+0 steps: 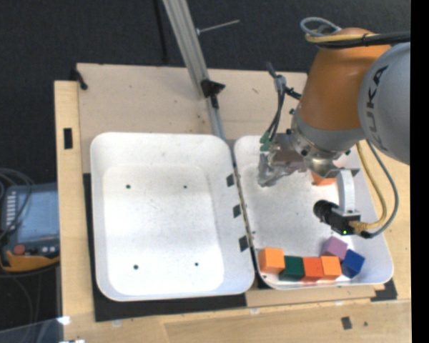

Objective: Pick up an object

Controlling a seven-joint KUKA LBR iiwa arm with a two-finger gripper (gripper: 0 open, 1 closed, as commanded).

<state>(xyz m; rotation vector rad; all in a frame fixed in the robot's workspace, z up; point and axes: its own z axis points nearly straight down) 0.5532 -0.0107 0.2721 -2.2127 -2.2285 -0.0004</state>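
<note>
My gripper (269, 168) hangs over the upper left part of the right bin (289, 213), below the orange-banded wrist. Nothing shows between its fingers. Along the bin's front edge lies a row of blocks: an orange one (272, 259), a dark green one (294, 267), a red-orange one (313, 267), another orange one (330, 265), a blue one (352, 262) and a purple one (335, 247) just behind. A small orange-red piece (323, 181) peeks out under the arm near the bin's right side. The gripper is well apart from the row of blocks.
The left bin (164, 213) sits beside the right one, joined by dark clips at the shared rim. A slanted metal pole (193, 52) rises from behind the bins. A black cable fitting with a green light (336, 219) hangs by the arm.
</note>
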